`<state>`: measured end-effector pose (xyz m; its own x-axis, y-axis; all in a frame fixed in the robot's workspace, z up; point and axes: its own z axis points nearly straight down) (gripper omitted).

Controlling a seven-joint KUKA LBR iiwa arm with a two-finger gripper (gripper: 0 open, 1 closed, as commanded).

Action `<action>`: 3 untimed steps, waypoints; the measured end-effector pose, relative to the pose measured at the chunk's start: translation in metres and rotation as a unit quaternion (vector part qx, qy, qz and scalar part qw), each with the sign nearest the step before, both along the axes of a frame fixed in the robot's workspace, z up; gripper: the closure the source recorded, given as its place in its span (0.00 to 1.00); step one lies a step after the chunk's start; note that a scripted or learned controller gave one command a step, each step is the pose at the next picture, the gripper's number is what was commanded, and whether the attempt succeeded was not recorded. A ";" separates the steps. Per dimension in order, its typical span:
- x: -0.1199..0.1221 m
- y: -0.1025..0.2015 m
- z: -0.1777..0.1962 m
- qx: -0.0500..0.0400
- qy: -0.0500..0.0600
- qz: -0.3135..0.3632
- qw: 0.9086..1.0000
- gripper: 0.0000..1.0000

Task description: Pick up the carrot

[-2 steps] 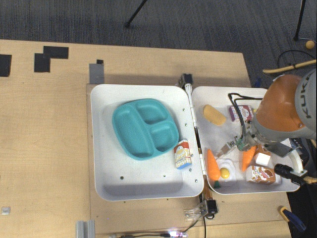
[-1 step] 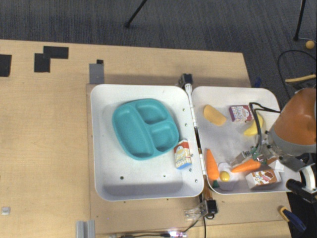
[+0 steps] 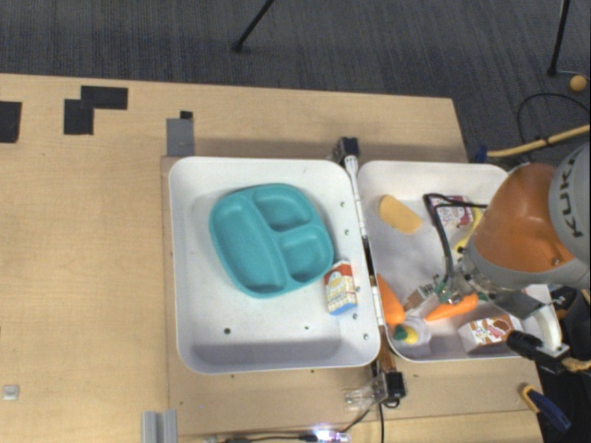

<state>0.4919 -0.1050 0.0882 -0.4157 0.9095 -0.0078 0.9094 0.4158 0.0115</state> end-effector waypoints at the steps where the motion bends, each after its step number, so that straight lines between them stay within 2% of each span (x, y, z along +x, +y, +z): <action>1: -0.002 0.092 0.099 0.004 0.002 -0.106 0.994 0.00; 2: -0.003 0.067 0.097 0.002 0.004 -0.106 0.994 0.00; 3: 0.038 -0.013 0.041 0.000 0.006 -0.107 0.994 0.00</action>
